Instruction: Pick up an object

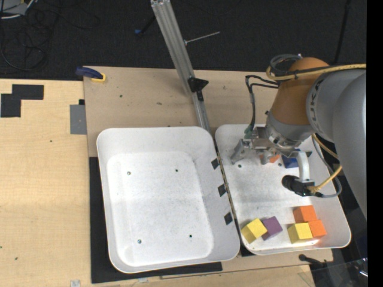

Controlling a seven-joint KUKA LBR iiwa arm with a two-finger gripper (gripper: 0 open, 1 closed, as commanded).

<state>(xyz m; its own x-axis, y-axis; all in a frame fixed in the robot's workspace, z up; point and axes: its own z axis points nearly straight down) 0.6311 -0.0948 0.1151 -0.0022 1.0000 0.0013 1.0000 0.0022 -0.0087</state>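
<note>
The arm (323, 100) reaches into the right bin (251, 190) from the right. Its gripper (257, 145) sits low at the far end of that bin, and you cannot tell if the jaws are open or closed. A small blue thing (291, 159) and a bit of orange peek out right beside the gripper, half hidden. Well apart from it, at the near end, lie a yellow block (254, 229), a purple block (272, 225), another yellow block (300, 232) and two orange blocks (310, 220). The left bin (108, 142) sits beside it on the surface (137, 94).

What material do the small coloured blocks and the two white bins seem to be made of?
Coloured blocks: probably painted wood or foam; flat matte faces, no glare. White bins, left and right: likely moulded plastic; rounded corners, smooth, speckled, slightly glossy surface. Neither is certain from this view.
</note>
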